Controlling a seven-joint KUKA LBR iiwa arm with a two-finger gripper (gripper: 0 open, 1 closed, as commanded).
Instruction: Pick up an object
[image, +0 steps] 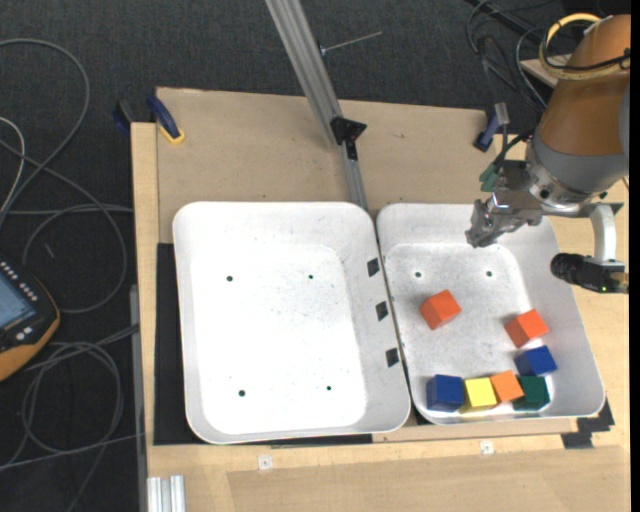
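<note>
The right bin (570, 300) holds several small blocks. An orange block (439, 308) lies near its middle and another orange block (527, 326) sits toward its right wall. Along the front wall runs a row: a blue block (446, 391), a yellow block (480, 392), an orange block (507, 385) and a green block (535, 392), with a blue block (538, 360) just behind them. My gripper (483, 232) hangs over the bin's far edge, well above and behind the blocks, with nothing seen between its fingers.
The left bin (200, 240) lies beside the right one on the wooden bench. A slanted metal pole (318, 85) rises from behind the bins. Blue clamps (166, 118) sit at the bench's back corners. Cables and a handheld device (20, 315) lie on the floor at left.
</note>
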